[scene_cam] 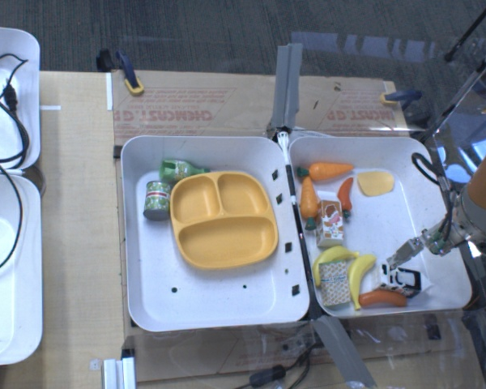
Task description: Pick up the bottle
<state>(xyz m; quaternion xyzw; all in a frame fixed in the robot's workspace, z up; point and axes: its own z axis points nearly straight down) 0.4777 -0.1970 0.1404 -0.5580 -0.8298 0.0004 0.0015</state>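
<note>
The bottle [180, 169] is green and lies on its side in the back left corner of the left bin [219, 294], just behind the yellow plate. My gripper [398, 257] is far from it, low over the front right part of the right bin [405, 213]. It hangs just above a small black and white item [402, 279] and an orange sausage-like toy [382, 298]. Nothing from the left bin is near the gripper.
A yellow divided plate [223, 218] fills the middle of the left bin, with a small green-labelled can [156, 200] at its left edge. The right bin holds carrots [330, 169], a red chilli [344, 194], a yellow slice [376, 183], a juice carton [330, 221], bananas [358, 272] and a snack packet [334, 282].
</note>
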